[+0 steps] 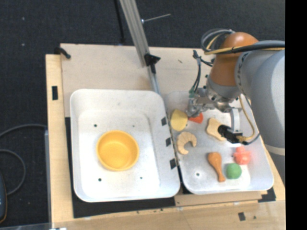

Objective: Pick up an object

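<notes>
My gripper [195, 110] is low in the right bin [254, 183], at its upper left, right over a small red-orange piece [195, 118]. A yellow round object [178, 120] lies just left of the gripper against the bin's left wall. A tan croissant-shaped piece [185, 142] lies below it. A beige flat piece [215, 129] sits to the gripper's lower right, with a black part of the arm's gear over its right side. Further down lie a brown drumstick [216, 165], a green ball [233, 171] and a red-pink fruit [242, 155].
The left bin [81, 104] holds a yellow bowl [117, 150]. A slanted metal post [136, 28] rises from the bench behind the bins. The grey arm with its orange band [235, 56] covers the right bin's upper right corner.
</notes>
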